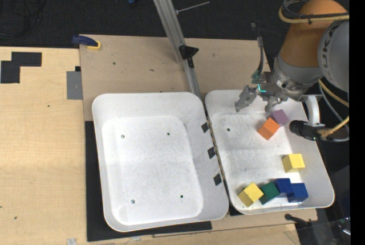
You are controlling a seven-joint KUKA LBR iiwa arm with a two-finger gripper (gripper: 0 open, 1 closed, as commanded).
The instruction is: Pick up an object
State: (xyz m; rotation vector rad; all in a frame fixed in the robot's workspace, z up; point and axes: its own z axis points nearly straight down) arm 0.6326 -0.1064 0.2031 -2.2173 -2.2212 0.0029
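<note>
My gripper [259, 102] hangs over the back of the right bin [239, 147], its two fingers spread open with nothing between them. Just right of and below the fingers lie an orange block [267, 127] and a purple block [280, 117], touching each other. A yellow block [293, 162] sits further forward near the right wall. At the front of the bin a second yellow block [250, 194], a green block [269, 191] and a blue block [291, 189] are clustered together.
The left bin [114, 118] sits beside the right one, joined by black clips [210, 151]. A slanted metal rail [169, 21] rises behind the bins. The arm's grey and orange body [311, 33] stands at the right, with cables near the bin's right rim.
</note>
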